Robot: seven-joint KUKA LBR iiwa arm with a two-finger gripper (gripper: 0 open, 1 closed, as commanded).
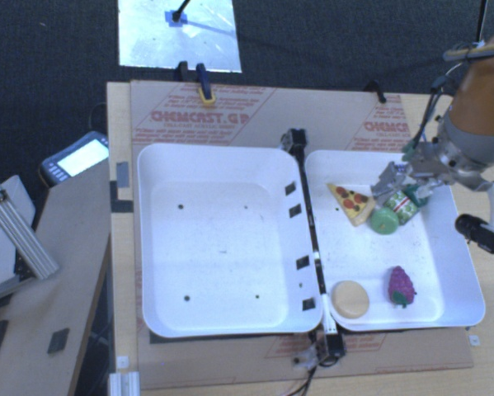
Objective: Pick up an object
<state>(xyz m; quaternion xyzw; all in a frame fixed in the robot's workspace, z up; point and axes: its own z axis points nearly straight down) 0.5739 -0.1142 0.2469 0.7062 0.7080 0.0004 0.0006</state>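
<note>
On the far left, a small grey device with a pale screen point(75, 160) sits tilted beside a slanted aluminium rail point(16, 225). Farther back, a square sheet of shiny foil-like material point(179, 23) lies on dark carpet. The counter point(230, 110) is covered with brown cardboard printed in red lettering, and a yellow clamp point(206, 95) grips its far edge.

The left bin point(222, 242) is a shallow, smooth white plastic tray with rounded corners and a few dark specks on its floor. The right bin point(453, 299) touches it along a central seam that carries small black clips.

In the right bin, a wedge-shaped toy pizza slice point(350, 201) with red dots lies toward the far left. Just right of it, touching or nearly so, rests a green cylindrical bottle point(392, 214) with a printed label, lying on its side. At the near edge sit a flat, round tan disc point(350, 299) and, to its right, a bumpy purple grape bunch point(401, 285).

The grey metal hand point(402, 184) hangs right over the bottle's far end; whether its fingers are spread or closed cannot be told.
</note>
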